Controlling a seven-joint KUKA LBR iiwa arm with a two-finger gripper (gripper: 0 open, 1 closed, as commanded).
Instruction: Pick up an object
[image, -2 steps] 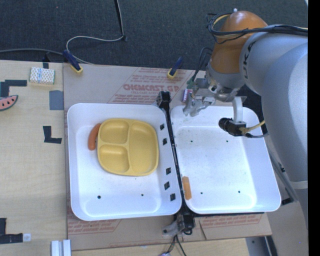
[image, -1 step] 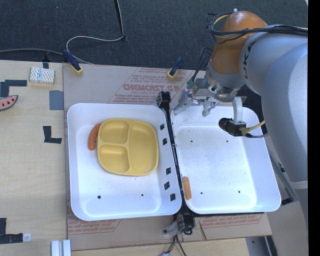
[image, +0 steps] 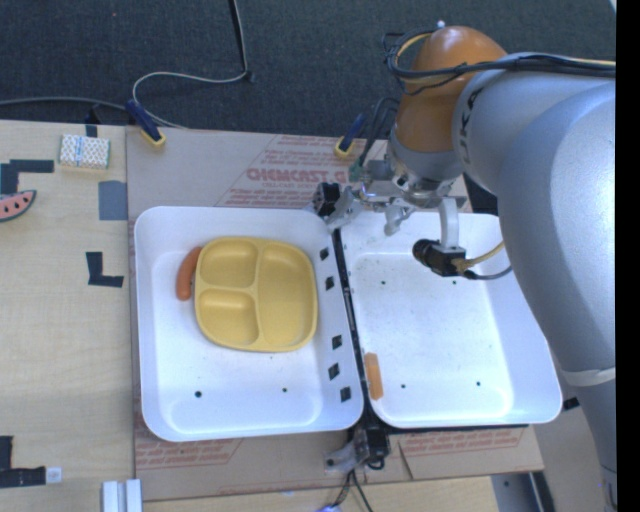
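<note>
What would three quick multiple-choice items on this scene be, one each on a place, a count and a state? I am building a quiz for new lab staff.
1. Where does the yellow plate lie?
A. left bin
B. right bin
C. on the cardboard

2. How many compartments has the yellow plate?
A. two
B. three
C. five

3. How does the small orange piece in the right bin lie?
A. mid-floor
B. against the left wall
C. on the plate

Answers: 1 A, it sits on the left bin's floor. 2 B, three hollows show. 3 B, it rests along that wall.
</note>
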